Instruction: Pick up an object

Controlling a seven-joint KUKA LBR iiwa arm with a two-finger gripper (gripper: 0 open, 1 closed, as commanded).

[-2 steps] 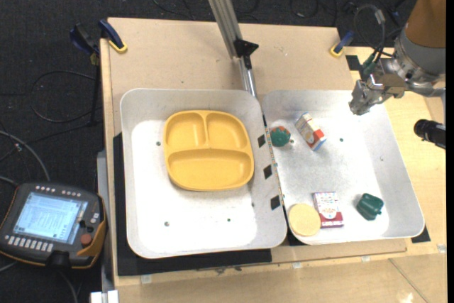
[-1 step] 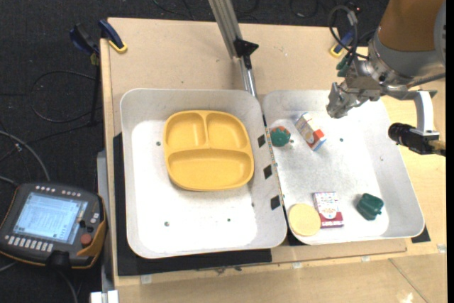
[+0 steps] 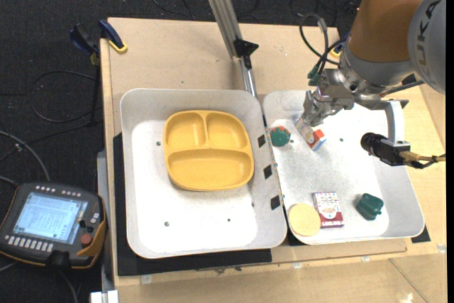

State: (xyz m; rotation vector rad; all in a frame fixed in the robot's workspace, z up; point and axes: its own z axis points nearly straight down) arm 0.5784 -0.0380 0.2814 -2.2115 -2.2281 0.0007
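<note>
My gripper (image 3: pixel 309 125) hangs low over the back left part of the right bin (image 3: pixel 397 184), reaching down from the grey and orange arm. Its tip is right beside a small white, red and blue object (image 3: pixel 317 140), touching it or nearly so. A small green object with an orange spot (image 3: pixel 281 136) lies just left of the gripper, near the bin's left wall. Nearer the front lie a cream round disc (image 3: pixel 306 220), a red and white box (image 3: pixel 328 209) and a dark green object (image 3: pixel 369 206).
The left bin (image 3: pixel 142 209) holds a yellow divided tray (image 3: pixel 209 150). A metal pole (image 3: pixel 223 3) slants across the back of the bench. A teach pendant (image 3: pixel 50 223) lies off the bench at the front left. A black fitting (image 3: pixel 379 145) with a cable hangs over the right bin.
</note>
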